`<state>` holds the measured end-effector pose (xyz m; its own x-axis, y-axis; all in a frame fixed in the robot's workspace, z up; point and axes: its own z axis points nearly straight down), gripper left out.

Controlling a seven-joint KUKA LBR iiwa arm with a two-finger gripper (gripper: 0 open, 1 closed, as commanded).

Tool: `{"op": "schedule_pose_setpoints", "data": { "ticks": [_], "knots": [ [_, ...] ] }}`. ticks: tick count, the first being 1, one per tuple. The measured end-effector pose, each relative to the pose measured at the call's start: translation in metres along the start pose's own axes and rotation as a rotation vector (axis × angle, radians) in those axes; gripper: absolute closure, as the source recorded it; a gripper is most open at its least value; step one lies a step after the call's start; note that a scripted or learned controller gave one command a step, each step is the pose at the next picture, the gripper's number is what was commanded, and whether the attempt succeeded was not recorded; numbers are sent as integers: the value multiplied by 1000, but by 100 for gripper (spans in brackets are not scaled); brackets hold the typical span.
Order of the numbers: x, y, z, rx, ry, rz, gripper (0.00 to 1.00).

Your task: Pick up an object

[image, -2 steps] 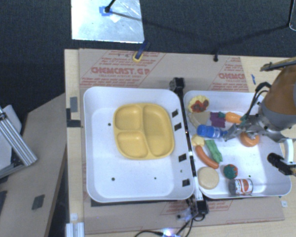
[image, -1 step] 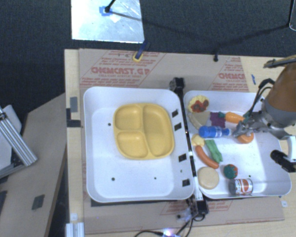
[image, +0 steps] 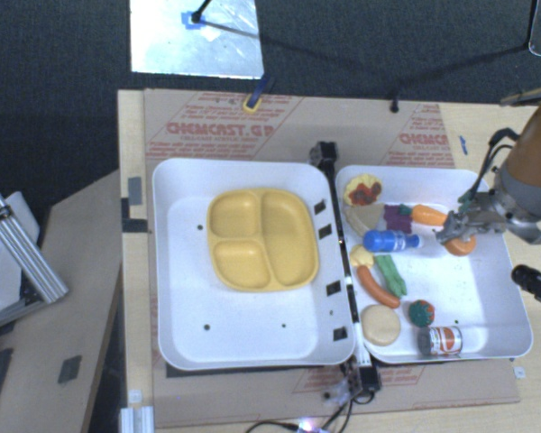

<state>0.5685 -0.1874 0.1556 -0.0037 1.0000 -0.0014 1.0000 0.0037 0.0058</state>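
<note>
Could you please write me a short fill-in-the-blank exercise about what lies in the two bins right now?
1. The yellow divided plate lies in the ____ bin of the camera view.
2. The blue bottle lies on its ____.
3. The claw hangs over an ____ round object near the right bin's far side.
4. The small can has a red and ____ label.

Missing words: left; side; orange; white
</note>
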Motion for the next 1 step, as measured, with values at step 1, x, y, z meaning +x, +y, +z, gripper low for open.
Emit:
{"op": "schedule_pose_setpoints", "data": {
  "ticks": [1],
  "knots": [
    [3,0,-44,2,0,-1,100]
  ]
}}
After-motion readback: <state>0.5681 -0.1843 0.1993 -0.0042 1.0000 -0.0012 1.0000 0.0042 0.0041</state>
